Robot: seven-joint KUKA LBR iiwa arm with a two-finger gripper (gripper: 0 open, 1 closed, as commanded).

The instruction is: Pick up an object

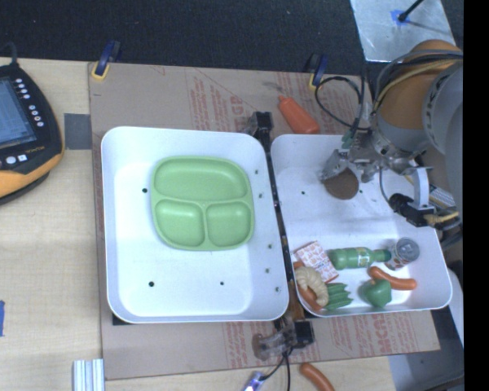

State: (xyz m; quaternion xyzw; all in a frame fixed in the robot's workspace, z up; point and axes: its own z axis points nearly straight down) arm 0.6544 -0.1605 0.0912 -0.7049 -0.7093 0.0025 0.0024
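The gripper (342,169) hung low at the far end of the right bin (310,218), right over a brown round object (341,186); whether its fingers were spread or actually gripping it could not be told. Looked like the grasp step. Next move probably called for lifting straight up and checking the object came along.

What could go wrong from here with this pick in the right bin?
The gripper sits at a round brown object near the right white bin's upper wall; it may roll away. A dangling black cable could snag. The green bottle and other items cluster far off, crowding any retry.
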